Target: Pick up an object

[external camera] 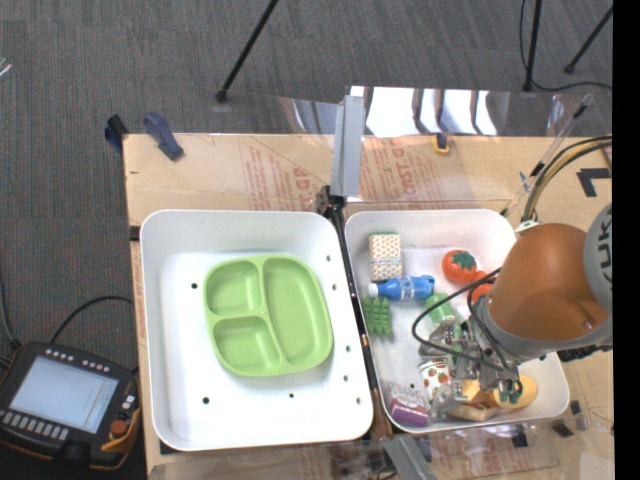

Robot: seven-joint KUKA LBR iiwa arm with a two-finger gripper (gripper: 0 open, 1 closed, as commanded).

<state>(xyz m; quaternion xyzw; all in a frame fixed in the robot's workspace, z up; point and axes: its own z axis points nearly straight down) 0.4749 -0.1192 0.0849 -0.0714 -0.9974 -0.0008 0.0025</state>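
The right bin point(430, 220) holds several small objects: a patterned block point(385, 255), a blue bottle point(406, 289), a red tomato point(461, 264), a green ridged piece point(377, 315), a white carton with red marks point(434, 375) and a purple item point(407, 408). My gripper point(470, 376) hangs low over the near right part of this bin, among cables, right beside the carton and above a yellowish toy point(520, 393). The orange wrist band point(545, 283) covers part of the bin.
The left bin point(170, 268) holds a green three-compartment plate point(268, 314). A metal divider post point(347, 148) stands behind the two bins. A teach pendant point(65, 393) lies on the floor at the lower left. Tripod legs stand behind the bench.
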